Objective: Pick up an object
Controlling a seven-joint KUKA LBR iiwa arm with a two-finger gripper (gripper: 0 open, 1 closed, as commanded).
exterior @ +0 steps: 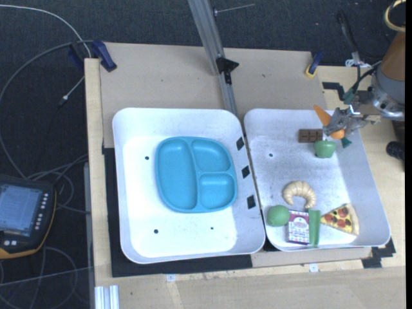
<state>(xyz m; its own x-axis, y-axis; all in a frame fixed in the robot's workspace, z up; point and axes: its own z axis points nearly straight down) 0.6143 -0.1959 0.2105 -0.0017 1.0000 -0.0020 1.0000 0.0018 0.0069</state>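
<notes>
My gripper [339, 129] hangs over the far right part of the right bin [367, 172], reaching in from the right edge. Just below and left of it lies a small green fruit [325, 149]. A brown chocolate bar [309, 135] lies to its left, and an orange carrot piece [322, 114] sits just beyond it. Nearer the front of this bin are a croissant [300, 192], a green ball [278, 215], a pink box [297, 228], a green stick [314, 227] and a pizza slice [341, 219].
The left bin [129, 192] holds a blue divided plate [196, 174]. A metal pole [206, 24] slants down to the gap between the bins. Cables and a pendant [22, 214] lie off the bench at left.
</notes>
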